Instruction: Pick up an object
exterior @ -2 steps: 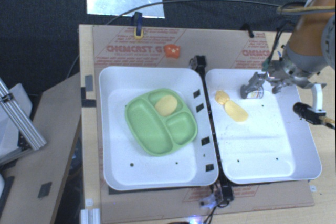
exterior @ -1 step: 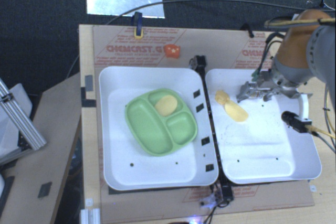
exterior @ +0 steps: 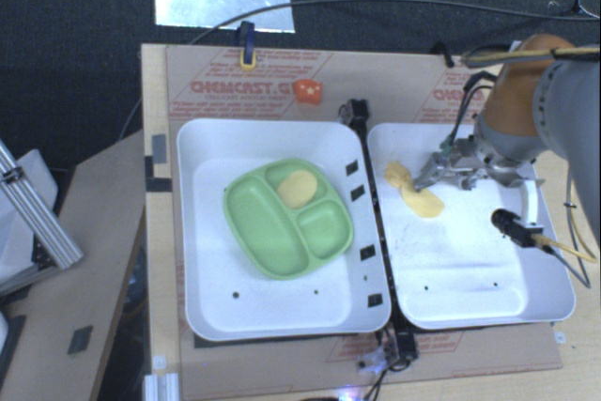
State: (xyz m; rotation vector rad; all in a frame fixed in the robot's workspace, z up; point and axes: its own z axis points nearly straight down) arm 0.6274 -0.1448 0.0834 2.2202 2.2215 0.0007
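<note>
Hovering low over the right bin (exterior: 526, 296), near its far edge, the gripper (exterior: 441, 166) sits just beside the yellow banana (exterior: 416, 194), which lies on the bin floor toward the near-left of it. Whether its grip is open or closed, I cannot tell.

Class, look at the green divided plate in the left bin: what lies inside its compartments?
The green plate holds one pale yellow rounded item in its upper compartment. Whatever lies beneath that item is covered.
</note>
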